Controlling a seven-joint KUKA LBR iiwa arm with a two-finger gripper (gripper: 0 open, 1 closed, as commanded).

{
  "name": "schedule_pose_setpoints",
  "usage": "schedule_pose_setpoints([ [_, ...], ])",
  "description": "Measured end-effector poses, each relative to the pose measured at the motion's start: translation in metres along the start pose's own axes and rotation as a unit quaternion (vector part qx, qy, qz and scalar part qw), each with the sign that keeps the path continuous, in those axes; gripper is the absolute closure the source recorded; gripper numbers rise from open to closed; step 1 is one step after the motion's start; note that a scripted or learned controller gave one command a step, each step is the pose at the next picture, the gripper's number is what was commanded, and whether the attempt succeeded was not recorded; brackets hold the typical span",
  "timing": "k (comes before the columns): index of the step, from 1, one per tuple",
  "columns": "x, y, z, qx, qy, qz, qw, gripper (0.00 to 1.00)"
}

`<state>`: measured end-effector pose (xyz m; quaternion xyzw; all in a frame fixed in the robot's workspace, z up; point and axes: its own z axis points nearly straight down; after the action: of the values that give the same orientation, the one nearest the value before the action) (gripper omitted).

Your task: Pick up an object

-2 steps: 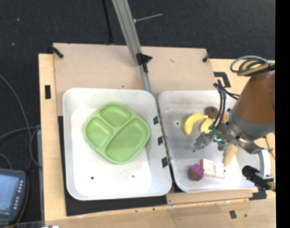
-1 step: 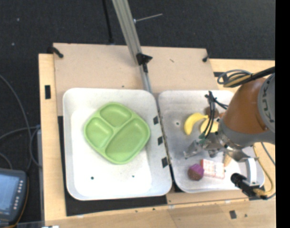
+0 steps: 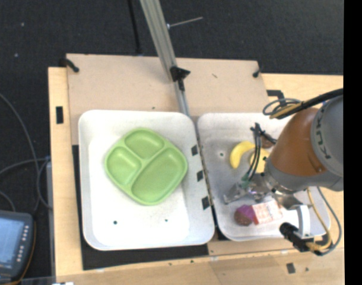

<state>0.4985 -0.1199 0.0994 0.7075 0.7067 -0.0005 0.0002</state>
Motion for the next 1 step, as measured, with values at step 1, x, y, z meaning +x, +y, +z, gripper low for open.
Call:
schedule_pose_setpoints([
  [1, -0.0009, 0.0016, -0.0123, -0.002, 0.0, 0.002, 1.0, 1.0],
])
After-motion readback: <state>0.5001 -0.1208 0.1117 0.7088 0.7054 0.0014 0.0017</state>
